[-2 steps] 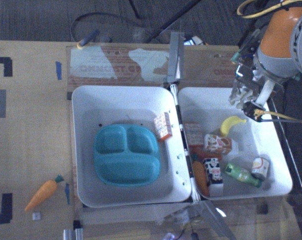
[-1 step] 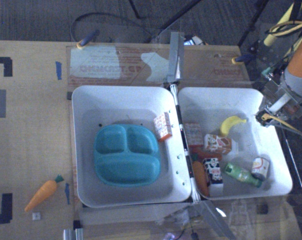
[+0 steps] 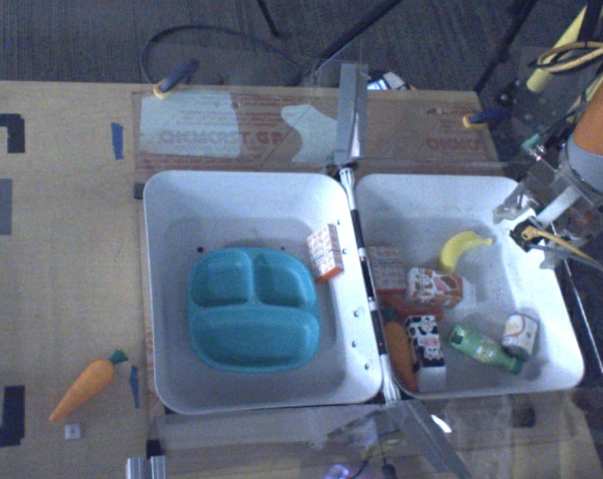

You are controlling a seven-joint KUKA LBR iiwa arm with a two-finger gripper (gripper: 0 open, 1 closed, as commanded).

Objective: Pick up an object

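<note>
Banana is lying in the right bin, the closest thing to the jaws, which are hanging to the banana's right at the bin's rim; whether they are standing wide or narrow I cannot tell. Closing across the banana's narrow curve is probably working best. Below-left of the banana a juice carton is crowding close; right of the banana, bare floor is leaving room.

Far left of the teal tray a grey speck is too small to tell; far right, the view's edge cuts off the arm.
</note>
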